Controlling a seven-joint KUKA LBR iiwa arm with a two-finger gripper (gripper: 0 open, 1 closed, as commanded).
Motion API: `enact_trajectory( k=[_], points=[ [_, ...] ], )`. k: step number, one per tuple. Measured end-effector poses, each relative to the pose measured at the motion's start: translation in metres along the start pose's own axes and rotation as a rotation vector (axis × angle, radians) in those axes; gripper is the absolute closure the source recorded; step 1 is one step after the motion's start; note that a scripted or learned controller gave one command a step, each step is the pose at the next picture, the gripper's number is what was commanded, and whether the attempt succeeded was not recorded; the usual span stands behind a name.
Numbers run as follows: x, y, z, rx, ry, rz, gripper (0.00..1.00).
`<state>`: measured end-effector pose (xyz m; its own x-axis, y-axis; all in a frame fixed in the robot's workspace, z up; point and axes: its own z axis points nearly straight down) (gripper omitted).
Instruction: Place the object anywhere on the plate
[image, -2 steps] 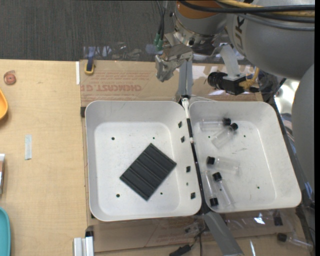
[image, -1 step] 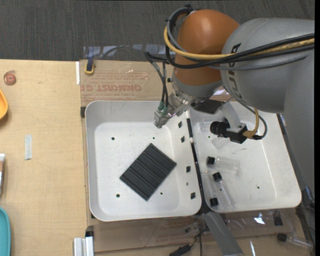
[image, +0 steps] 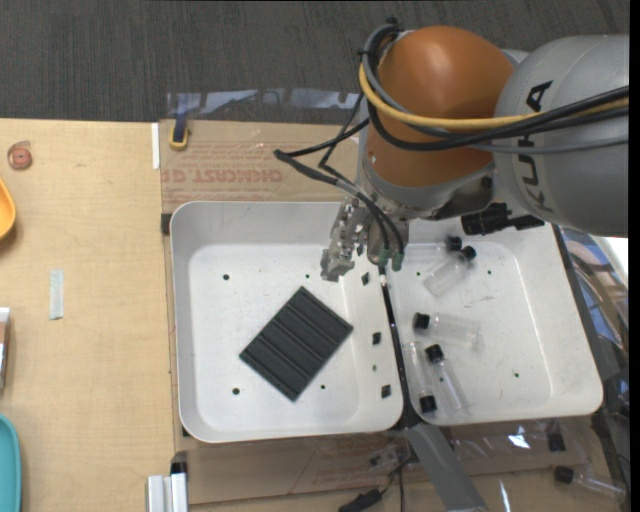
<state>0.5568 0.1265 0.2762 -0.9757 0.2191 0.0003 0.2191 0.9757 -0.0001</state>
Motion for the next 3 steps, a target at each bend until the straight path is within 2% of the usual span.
enact_trajectory(
  k=[1, 2, 3],
  points=[
    [0.019, -0.046, -0.025, -0.001, -0.002, -0.488, 1.0],
    [0.02, -0.12, -0.066, -0.001, -0.005, -0.985, 1.0],
    [0.027, -0.061, -0.014, -0.003, -0.001, -1.369, 1.0]
  ],
)
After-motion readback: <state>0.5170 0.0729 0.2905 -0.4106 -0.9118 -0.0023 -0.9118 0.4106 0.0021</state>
